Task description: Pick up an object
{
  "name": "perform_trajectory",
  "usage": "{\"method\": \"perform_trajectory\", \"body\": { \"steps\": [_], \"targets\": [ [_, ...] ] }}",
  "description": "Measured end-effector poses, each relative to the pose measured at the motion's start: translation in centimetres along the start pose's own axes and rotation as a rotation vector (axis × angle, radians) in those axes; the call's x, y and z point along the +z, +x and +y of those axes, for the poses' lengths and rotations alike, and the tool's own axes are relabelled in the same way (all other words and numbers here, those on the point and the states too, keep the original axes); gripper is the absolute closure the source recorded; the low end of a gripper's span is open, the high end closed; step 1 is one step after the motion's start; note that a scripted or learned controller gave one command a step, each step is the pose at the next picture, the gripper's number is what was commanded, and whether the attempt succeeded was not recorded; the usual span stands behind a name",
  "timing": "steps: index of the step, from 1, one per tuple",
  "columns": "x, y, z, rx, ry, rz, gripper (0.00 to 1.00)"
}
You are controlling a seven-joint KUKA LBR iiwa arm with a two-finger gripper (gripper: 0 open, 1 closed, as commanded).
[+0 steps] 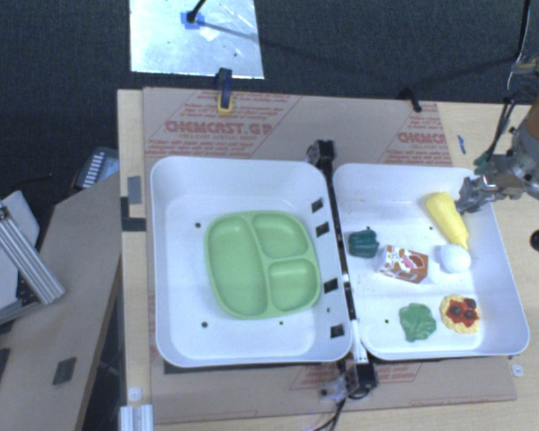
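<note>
Pale green divided tray (256, 264) in white left bin (175, 196), yellow banana (446, 217), dark green pepper (364, 242), white egg (454, 259), red-and-white packet (404, 264), green leafy piece (417, 321), yellow-and-red pizza slice (460, 313)

Smooth plastic on printed cardboard

Two glossy white plastic bins (242, 173) sit on matt brown printed cardboard (278, 119); the pale green compartment tray (260, 263) looks smooth, satin plastic; a crinkled shiny foil sheet (196, 25) lies on dark rough carpet (54, 43).

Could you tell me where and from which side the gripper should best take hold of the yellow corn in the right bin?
Probably across the middle of the yellow corn, coming down from above. It lies flat and slanted in the right bin, long and narrow, so fingers should close across its width. The white ball sits near its lower end; the gripper is by the upper end.
</note>
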State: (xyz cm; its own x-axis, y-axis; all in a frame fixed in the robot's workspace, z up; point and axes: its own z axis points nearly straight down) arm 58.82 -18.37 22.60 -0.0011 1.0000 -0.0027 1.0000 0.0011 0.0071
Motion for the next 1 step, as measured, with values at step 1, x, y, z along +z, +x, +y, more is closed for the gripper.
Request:
{"method": "perform_trajectory", "body": {
  "steps": [1],
  "targets": [
    [-2.18, -0.03, 0.12, -0.003, 0.003, 0.001, 1.0]
  ]
}}
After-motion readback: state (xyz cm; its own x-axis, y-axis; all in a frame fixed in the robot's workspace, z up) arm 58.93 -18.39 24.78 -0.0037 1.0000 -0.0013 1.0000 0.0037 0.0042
